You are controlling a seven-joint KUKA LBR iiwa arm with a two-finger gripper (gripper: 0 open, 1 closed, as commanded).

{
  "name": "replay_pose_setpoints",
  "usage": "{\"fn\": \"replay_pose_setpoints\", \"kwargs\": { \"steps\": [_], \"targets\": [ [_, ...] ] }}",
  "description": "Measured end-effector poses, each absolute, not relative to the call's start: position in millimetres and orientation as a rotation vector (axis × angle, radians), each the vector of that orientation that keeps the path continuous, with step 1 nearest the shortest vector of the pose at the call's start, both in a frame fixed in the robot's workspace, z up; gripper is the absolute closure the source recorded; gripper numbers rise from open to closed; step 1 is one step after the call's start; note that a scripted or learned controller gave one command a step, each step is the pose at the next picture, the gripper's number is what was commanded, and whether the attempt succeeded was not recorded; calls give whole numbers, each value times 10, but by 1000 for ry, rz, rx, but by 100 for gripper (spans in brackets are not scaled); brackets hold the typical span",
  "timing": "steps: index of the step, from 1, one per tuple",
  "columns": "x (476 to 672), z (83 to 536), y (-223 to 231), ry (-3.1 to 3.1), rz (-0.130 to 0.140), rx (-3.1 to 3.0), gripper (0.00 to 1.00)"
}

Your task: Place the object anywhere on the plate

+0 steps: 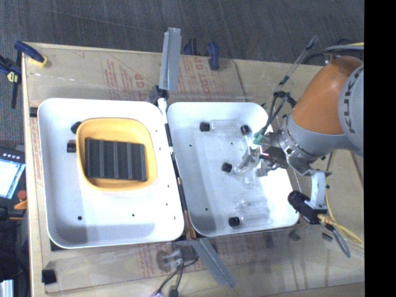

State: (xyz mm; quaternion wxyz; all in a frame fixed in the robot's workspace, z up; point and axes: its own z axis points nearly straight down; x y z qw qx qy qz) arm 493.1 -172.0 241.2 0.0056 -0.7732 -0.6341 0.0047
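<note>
Clear bottles [247, 208] in right bin [192, 184] beside claw [255, 161], grip state indiscernible.

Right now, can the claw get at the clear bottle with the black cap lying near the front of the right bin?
Probably yes. The claw hangs over the right bin, and that bottle lies just in front of it, with bare white floor between them. Its clear body is hard to make out, though.

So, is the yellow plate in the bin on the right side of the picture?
No, the yellow plate lies in the left bin, while the gripper is over the right bin.
</note>
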Motion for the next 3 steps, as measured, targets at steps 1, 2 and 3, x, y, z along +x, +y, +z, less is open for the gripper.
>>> {"fn": "replay_pose_setpoints", "kwargs": {
  "steps": [1, 2, 3],
  "targets": [
    [5263, 2246, -885, -2090, 6, -2339, 100],
    [5935, 2227, -231, -2306, 3, -2130, 100],
    [5935, 2228, -232, -2307, 3, -2130, 0]
  ]
}}
